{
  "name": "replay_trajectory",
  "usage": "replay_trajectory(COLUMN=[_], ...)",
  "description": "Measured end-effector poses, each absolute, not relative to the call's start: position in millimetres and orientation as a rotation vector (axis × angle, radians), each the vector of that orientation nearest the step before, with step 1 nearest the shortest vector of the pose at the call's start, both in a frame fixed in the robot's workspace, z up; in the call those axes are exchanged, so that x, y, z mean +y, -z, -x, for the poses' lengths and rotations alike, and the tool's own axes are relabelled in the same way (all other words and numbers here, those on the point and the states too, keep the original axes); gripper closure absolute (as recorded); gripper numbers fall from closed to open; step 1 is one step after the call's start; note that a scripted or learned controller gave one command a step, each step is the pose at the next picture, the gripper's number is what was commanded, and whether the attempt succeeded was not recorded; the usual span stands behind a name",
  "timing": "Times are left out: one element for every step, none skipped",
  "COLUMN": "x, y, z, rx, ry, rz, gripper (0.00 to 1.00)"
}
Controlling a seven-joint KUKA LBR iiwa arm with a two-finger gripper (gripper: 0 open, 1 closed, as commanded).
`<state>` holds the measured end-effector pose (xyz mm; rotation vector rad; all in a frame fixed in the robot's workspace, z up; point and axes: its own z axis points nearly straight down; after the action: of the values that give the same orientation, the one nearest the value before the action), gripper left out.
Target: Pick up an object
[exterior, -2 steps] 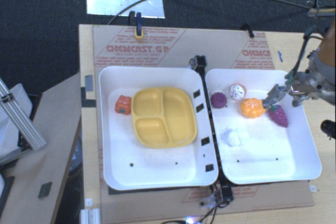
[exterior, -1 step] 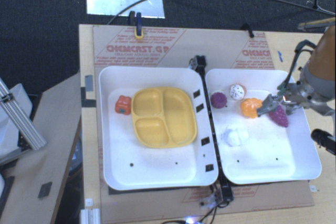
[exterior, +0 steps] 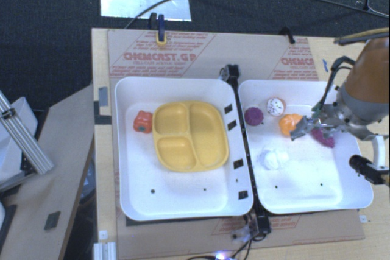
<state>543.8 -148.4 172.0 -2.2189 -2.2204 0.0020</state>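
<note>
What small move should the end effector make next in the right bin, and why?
Probably a short descent onto the orange object. The end effector sits right beside it in the right bin, with nothing visibly gripped. The purple ball, speckled ball and white object lie farther off, so the orange one looks like the nearest target.
</note>
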Motion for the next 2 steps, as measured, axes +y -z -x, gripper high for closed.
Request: replay_trajectory(x=[-157, -157], y=[-119, -133], z=[-548.8, -550.6], rx=[-2.220, -2.224], ry=[-0.003, 0.002], rz=[2.219, 2.223], gripper=[0.00, 1.00])
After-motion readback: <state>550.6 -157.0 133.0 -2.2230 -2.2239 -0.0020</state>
